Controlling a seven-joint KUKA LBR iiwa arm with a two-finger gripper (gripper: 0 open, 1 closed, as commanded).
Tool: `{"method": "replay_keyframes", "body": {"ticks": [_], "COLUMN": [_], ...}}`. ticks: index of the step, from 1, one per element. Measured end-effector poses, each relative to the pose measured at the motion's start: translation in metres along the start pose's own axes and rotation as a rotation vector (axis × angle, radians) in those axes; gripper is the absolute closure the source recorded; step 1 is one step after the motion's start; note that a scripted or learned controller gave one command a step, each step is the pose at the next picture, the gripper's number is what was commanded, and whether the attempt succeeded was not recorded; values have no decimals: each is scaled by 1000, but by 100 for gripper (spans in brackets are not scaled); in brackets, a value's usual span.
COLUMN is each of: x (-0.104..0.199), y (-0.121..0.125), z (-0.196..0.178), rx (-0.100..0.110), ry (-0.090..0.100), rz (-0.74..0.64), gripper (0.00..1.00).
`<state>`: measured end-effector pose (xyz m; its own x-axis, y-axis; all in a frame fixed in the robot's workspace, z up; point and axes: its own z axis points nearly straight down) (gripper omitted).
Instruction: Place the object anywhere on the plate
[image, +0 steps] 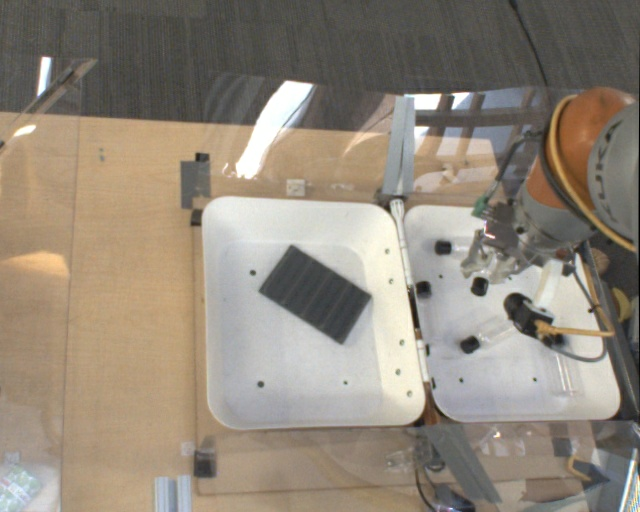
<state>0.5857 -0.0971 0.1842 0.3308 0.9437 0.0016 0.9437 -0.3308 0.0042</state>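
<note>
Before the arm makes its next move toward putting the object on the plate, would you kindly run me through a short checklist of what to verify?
1. Dark ribbed plate lies flat in the left bin: ok.
2. Plate surface free for a drop: ok.
3. Gripper over the right bin, not yet over the plate: ok as a start.
4. Object held by the gripper: cannot tell.
5. Small black pieces lie in the right bin; which one is the object: cannot tell.
6. Yellow cable near the wrist clear of the path: cannot tell.
</note>
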Motion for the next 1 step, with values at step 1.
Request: {"method": "replay_keyframes", "body": {"ticks": [1], "x": [68], "y": [-30], "z": [-1], "rx": [1], "ry": [1], "rz": [-78], "gripper": [100]}}
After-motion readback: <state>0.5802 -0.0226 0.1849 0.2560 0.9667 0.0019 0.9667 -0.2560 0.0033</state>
